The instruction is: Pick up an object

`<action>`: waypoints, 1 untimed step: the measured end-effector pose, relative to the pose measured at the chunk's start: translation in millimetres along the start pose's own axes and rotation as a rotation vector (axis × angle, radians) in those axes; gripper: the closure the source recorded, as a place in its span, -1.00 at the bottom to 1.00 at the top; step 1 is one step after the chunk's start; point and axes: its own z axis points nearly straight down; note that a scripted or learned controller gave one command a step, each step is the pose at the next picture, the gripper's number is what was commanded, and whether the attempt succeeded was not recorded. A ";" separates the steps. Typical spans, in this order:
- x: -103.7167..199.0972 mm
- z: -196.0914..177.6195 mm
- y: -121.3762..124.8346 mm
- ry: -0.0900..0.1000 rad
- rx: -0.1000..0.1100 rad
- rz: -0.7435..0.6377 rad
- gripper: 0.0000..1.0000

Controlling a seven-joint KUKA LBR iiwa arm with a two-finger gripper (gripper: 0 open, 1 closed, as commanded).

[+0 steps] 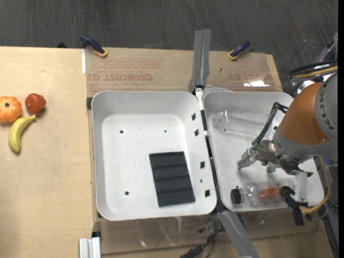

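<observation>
In the right bin (236,104), a clear plastic bottle (252,194) with a black cap and an orange patch inside lies on its side near the front wall. A second clear item (223,120) lies toward the back left of that bin. My gripper (248,159) hangs over the middle of the right bin, just above and behind the bottle, with nothing visibly held. The arm's orange band (303,117) sits over the bin's right side. In the left bin (107,144), a black ridged block (172,179) lies flat near the front right.
On the wooden bench to the left lie an orange fruit (9,109), a red fruit (35,103) and a banana (18,133). A grey bar (201,58) runs back from between the bins. Two clamps (94,45) (238,50) hold the cardboard behind.
</observation>
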 end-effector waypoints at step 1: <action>-72.6 -88.3 5.4 -0.001 -0.001 0.119 -1.00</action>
